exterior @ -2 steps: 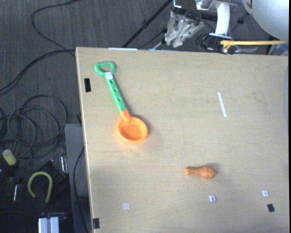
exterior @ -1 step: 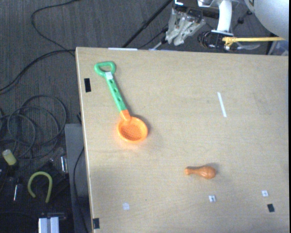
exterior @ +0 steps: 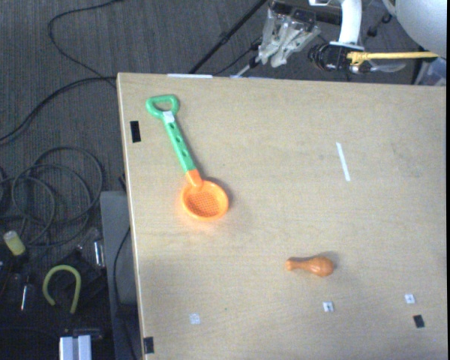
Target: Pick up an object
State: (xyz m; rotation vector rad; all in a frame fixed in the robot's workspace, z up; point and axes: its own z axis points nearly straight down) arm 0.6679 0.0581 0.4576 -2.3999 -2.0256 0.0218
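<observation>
Two objects lie on the tan board [exterior: 300, 126]: a green-handled orange strainer [exterior: 189, 167] at left, a small orange gourd-shaped piece [exterior: 312, 265] lower right. Gripper [exterior: 281, 47] hovers beyond the board's top edge, holding nothing; its opening cannot be told.

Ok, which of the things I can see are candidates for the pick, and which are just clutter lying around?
Candidates on the bench:
- green-handled scoop with orange bowl
- small orange drumstick-shaped toy
- gripper, above the bench's far edge

Lying about:
- thin white strip on the bench top
- black cables on the floor to the left
- green U-shaped piece on the floor
</observation>
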